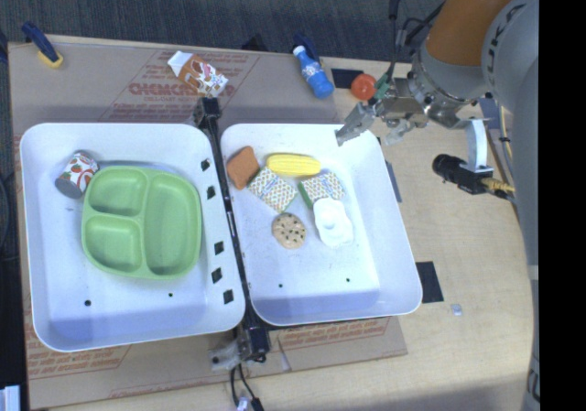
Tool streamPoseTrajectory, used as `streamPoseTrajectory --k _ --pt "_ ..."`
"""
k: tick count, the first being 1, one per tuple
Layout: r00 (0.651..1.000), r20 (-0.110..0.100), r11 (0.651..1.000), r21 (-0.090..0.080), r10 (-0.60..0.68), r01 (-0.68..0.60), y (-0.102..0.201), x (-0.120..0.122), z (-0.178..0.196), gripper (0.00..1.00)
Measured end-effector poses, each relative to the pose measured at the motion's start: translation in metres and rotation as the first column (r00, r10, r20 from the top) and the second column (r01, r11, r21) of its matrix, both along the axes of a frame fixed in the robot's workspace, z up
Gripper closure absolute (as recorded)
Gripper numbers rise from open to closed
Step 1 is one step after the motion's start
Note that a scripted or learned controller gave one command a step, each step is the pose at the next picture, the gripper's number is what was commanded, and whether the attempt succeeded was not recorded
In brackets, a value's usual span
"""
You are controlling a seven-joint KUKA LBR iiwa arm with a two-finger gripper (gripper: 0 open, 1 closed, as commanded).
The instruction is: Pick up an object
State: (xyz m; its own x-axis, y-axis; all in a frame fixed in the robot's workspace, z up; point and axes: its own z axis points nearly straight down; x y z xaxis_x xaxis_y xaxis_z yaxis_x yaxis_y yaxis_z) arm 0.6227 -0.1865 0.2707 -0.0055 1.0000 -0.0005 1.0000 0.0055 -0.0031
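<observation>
In the camera view, the right bin (pixel 394 254) serves as the landmark. The corn cob (pixel 293 164) lies in its rear part, with the long axis running left to right, almost parallel to the rear wall; it is yellow and rounded at both ends. Just left of it lies a brown block (pixel 242 167), in front of it two patterned packets (pixel 273 189), a round cookie (pixel 289 231) and a white piece (pixel 332 221). The gripper (pixel 352 130) hangs over the rear right corner of this bin, holding nothing; whether it is spread I cannot tell.

Two white bins (pixel 55 308), one green tray (pixel 142 220), one cookie (pixel 289 231)
</observation>
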Motion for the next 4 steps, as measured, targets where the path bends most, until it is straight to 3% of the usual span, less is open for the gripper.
streamPoseTrajectory --k 1,2,3,4 --pt "1.000 0.001 1.000 0.001 0.001 -0.001 0.032 -0.091 -0.177 0.00" --pt "1.000 0.000 1.000 0.000 0.003 -0.003 0.057 -0.056 -0.154 0.00" --pt "1.000 -0.007 1.000 0.002 -0.002 0.002 0.088 0.028 -0.180 0.00" --pt "1.000 -0.004 1.000 0.001 0.003 -0.003 0.088 0.030 -0.169 1.00"
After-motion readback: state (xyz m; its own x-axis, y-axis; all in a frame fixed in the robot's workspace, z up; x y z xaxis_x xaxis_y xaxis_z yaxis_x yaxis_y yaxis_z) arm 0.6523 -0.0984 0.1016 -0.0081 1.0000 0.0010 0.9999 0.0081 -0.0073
